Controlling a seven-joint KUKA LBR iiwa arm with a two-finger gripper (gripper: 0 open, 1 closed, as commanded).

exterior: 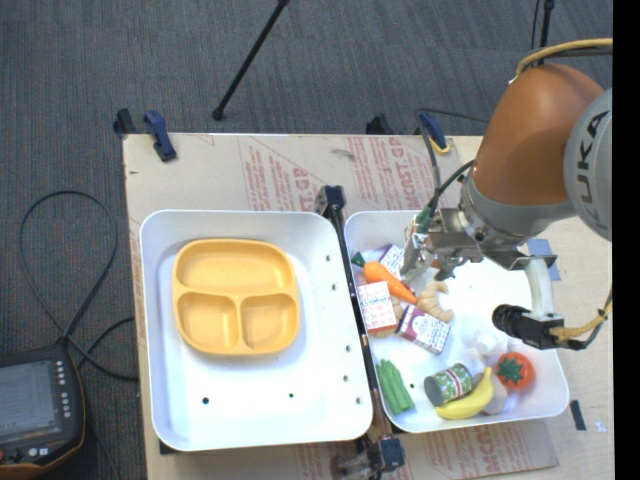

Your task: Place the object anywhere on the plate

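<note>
A yellow plate [237,296] with three compartments lies in the left bin [250,413], nothing on it. My gripper [428,256] hangs over the upper left part of the right bin [545,408], just above an orange carrot [391,280] and a small red-and-white box [377,307]. A beige knobbly piece [436,305] lies right below the gripper. The grey and orange arm covers the bin's far right corner.
Also in the right bin are a maroon carton [426,331], a green vegetable [395,387], a can [450,380], a banana [471,399] and a tomato [512,370]. A black clamp [333,200] sits between the bins at the back. Blue clamps hold the board's far edge.
</note>
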